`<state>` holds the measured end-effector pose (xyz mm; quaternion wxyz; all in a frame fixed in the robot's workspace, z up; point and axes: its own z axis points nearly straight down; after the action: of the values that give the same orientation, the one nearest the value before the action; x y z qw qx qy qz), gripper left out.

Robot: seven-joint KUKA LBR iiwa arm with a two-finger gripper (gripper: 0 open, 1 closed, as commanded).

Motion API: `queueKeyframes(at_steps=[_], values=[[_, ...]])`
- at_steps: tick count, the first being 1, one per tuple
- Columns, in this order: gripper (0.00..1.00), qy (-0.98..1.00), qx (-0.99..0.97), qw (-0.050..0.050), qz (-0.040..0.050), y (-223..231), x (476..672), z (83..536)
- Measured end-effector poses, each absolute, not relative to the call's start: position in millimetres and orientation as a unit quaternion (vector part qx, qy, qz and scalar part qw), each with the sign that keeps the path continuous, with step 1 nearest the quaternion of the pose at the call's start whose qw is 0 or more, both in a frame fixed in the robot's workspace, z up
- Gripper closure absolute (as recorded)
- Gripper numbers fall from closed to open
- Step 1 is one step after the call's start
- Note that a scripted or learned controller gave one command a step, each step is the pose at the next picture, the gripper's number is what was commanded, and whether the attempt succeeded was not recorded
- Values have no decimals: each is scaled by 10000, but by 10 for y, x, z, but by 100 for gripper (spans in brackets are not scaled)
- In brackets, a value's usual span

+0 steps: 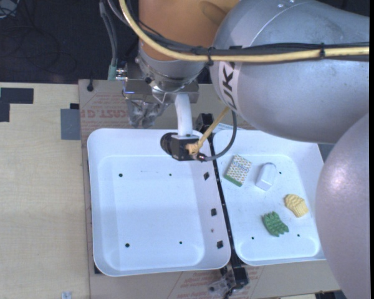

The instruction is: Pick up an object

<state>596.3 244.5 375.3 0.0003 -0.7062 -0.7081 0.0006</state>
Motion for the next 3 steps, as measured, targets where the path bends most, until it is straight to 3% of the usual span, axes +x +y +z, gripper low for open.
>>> queueKeyframes(at_steps=[1,2,3], values=[[100,-7082,-7060,21,33,2432,5087,3816],[100,-7069,-7073,19,62,2432,5332,2999],[100,-7076,-7067,-5,-25,2257,5016,4055]])
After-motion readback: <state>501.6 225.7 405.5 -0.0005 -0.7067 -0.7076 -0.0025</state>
